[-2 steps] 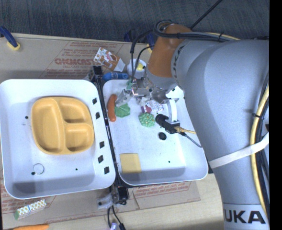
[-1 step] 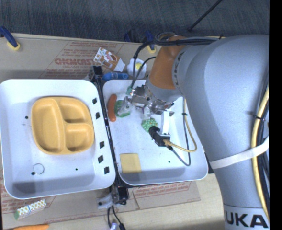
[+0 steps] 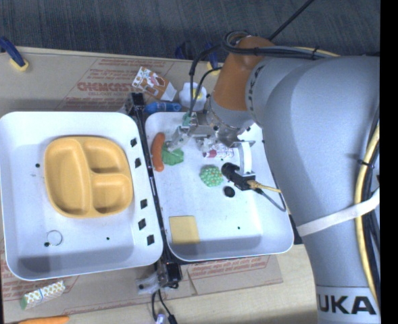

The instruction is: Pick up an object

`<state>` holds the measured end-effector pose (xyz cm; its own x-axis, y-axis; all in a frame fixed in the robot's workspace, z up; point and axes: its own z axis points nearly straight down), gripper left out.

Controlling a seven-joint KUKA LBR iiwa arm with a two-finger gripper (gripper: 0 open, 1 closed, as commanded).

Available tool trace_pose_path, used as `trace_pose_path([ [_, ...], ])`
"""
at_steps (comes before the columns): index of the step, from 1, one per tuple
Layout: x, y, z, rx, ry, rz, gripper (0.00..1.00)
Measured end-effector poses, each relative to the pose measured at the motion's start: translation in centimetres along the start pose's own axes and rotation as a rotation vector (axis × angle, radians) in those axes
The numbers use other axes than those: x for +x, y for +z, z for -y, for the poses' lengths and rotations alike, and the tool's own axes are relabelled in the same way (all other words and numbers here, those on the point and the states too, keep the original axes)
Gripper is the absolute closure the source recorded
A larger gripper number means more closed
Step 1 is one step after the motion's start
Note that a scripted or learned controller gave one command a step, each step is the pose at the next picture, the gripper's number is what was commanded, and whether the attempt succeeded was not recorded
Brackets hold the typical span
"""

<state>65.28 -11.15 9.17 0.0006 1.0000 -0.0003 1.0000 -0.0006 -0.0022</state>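
Note:
In the right bin [image 3: 253, 238] several small objects lie loose. An orange carrot-shaped piece [image 3: 157, 152] rests along the left wall, with a green leafy piece [image 3: 173, 157] touching it. A green bumpy ball [image 3: 211, 175] sits near the middle and a flat yellow square [image 3: 184, 229] lies near the front wall. A small pink piece [image 3: 209, 154] shows under the wrist. My gripper [image 3: 190, 133] hangs low over the far part of this bin, just right of and above the green leafy piece. The wrist's metal parts hide what is beneath it.
The left bin [image 3: 9, 181] holds a yellow divided tray [image 3: 87, 175]. A black part with a yellow cable [image 3: 236, 175] juts from the wrist beside the green ball. Small packets [image 3: 148, 81] lie on the cardboard behind the bins. The big grey arm [image 3: 320, 147] covers the bench's right side.

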Motion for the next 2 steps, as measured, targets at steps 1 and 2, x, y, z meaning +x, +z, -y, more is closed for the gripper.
trace_pose_path([
  [1,-7.5,0.0,0.9,-0.001,-0.069,0.001,0.00],
  [2,-9.6,0.0,2.1,0.002,-0.359,-0.007,0.00],
])
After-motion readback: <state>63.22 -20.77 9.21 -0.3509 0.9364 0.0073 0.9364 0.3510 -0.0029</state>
